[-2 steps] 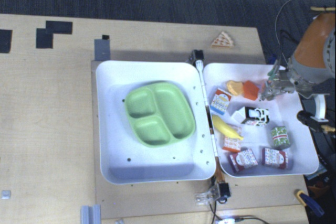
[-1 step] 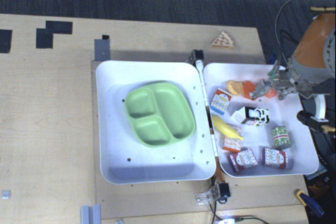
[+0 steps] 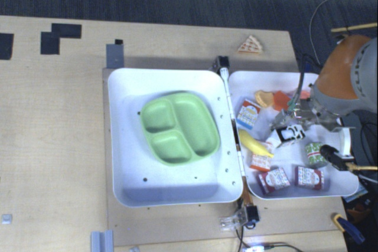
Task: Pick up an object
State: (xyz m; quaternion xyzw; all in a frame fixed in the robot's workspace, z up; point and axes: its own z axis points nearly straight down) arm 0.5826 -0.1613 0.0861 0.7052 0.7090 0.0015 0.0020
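A green divided tray is held centrally in the left bin. A banana and packets are held in the right bin, beneath the gripper.

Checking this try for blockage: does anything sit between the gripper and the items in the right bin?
Nothing visible does. The gripper is already down among the clutter in the right bin, with the banana and small carton lying just beside it.

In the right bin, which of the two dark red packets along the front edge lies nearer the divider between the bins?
The left dark red packet; the other dark red packet lies further right, below the green can.
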